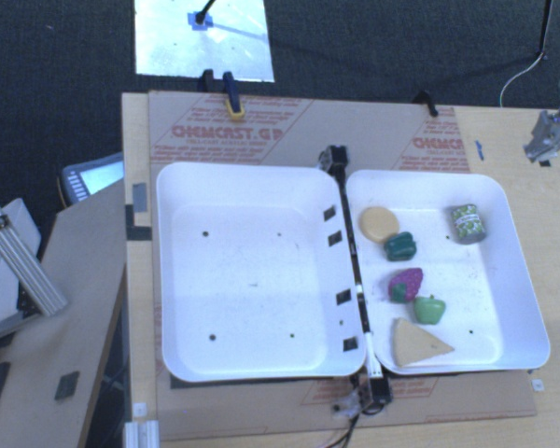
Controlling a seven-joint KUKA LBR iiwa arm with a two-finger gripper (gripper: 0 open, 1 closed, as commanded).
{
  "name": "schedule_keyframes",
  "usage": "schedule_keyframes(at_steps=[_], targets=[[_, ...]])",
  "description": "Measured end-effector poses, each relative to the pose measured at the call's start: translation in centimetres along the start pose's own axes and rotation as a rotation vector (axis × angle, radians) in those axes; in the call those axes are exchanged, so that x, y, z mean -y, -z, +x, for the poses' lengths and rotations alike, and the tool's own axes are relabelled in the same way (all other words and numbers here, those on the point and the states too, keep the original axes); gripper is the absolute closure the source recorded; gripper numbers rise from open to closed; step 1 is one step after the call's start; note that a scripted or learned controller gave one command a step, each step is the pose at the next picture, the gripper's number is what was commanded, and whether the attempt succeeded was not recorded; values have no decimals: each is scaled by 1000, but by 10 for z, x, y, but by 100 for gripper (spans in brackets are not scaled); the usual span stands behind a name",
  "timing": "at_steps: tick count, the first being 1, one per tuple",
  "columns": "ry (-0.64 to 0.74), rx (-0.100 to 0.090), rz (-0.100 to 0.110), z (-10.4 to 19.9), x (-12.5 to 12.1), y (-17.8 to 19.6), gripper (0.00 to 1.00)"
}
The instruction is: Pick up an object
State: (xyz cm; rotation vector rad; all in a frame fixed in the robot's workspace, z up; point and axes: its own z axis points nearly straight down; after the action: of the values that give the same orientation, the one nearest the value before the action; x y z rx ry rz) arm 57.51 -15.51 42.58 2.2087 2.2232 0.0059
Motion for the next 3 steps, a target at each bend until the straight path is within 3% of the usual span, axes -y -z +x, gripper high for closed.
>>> schedule_keyframes(at_steps=[1, 2, 3], targets=[[6, -5, 5, 80, -43, -17, 100], [2, -2, -11, 106, -42, 119, 100], [-14, -1, 6, 34, 40, 111, 100]])
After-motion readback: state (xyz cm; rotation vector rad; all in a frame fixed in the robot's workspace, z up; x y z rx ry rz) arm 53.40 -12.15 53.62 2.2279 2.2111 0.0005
